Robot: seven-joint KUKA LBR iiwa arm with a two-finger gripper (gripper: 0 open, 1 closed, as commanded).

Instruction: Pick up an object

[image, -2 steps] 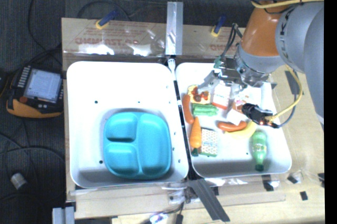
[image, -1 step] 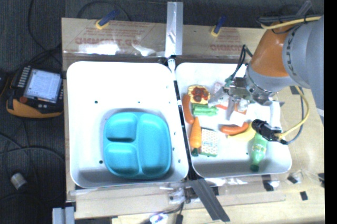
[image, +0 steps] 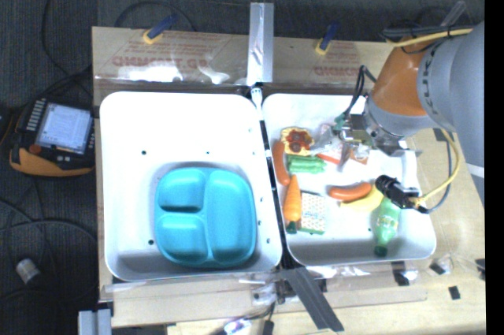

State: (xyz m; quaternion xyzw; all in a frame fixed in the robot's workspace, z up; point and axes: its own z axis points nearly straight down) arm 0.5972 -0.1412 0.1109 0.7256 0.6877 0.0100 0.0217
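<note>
The right bin (image: 409, 168) holds several toy foods. A pizza slice (image: 298, 139) lies at its upper left, with a green vegetable (image: 303, 165) just below it and a carrot (image: 292, 199) under that. A white checkered packet (image: 313, 214) lies beside the carrot. Further right are an orange sausage (image: 349, 190) and a green bottle (image: 385, 223). My gripper (image: 348, 141) is low over the upper middle of this bin, right of the pizza slice and above the sausage. A small red piece (image: 361, 154) sits right by it.
The left bin (image: 134, 128) holds a blue divided plate (image: 206, 215). A ridge (image: 268, 168) divides the two bins. A black cable end (image: 391, 188) hangs over the right bin near the bottle. A small screen device (image: 59, 132) lies on the floor to the left.
</note>
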